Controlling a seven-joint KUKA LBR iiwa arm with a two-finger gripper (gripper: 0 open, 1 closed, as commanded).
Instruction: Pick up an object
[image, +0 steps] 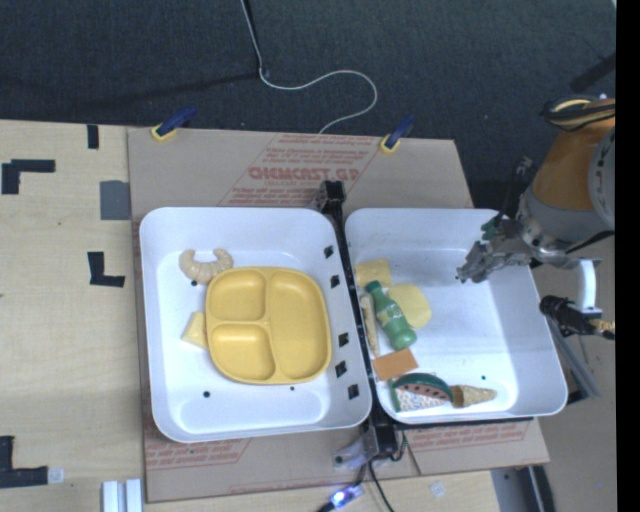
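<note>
The grey arm with its orange band (572, 165) comes in from three o'clock, and its dark two-finger end effector (478, 263) hangs over the upper right part of the shallow white right-hand bin (525, 345), near that bin's two o'clock corner. Whether it is open or closed cannot be told from this view; nothing is seen between its tips.

The objects in the right-hand bin lie well apart from the end effector, gathered along the bin's nine o'clock wall and its six o'clock edge. A green plastic bottle with a white label (389, 314) lies on its side, its cap toward twelve o'clock. Just beside it at three o'clock is a pale yellow rounded piece (414, 305), and at its twelve o'clock a pale yellow block (373, 272). An orange flat square (394, 363) sits at the bottle's six o'clock end. Further toward six o'clock lie a toy watermelon slice with green rind (419, 392) and, at its three o'clock, a tan cone-shaped toy (474, 396).

The shallow white left-hand bin (172, 330) holds a yellow three-compartment plastic plate (268, 325) at its centre. A beige curved croissant-like toy (204, 263) lies at the plate's eleven o'clock, and a pale yellow wedge (193, 328) touches its nine o'clock rim.

Both bins rest on a brown cardboard sheet (300, 165) laid over the light wooden surface (60, 300).
</note>
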